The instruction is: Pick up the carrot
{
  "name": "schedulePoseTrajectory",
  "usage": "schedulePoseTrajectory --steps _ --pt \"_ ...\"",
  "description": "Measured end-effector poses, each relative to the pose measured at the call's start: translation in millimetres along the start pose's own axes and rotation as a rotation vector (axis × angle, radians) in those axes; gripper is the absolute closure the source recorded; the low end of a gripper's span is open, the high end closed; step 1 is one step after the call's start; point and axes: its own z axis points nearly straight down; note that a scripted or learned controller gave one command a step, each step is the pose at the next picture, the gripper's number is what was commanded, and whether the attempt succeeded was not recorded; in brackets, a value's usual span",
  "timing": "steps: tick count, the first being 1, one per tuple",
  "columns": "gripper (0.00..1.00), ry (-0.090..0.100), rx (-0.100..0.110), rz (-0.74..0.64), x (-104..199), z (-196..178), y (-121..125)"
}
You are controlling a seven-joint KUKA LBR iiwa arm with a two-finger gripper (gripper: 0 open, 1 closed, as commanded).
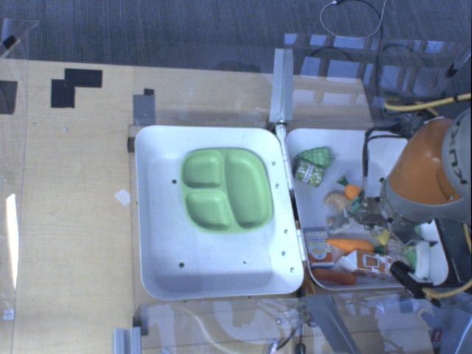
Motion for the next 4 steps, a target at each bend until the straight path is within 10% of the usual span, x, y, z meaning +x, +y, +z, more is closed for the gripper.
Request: schedulePoseTrajectory --steps 1,2,3,4 --pt "1.0 0.0 -0.003 -0.001 0.7 -10.7 1.6" --pt "0.0 0.0 -0.003 -0.001 0.7 -10.8 1.6" --pt "0.0 0.0 -0.002 0.115 36.7 16.8 53.5" --pt "1.0 0.002 -0.009 0.11 38.1 4.5 56.3"
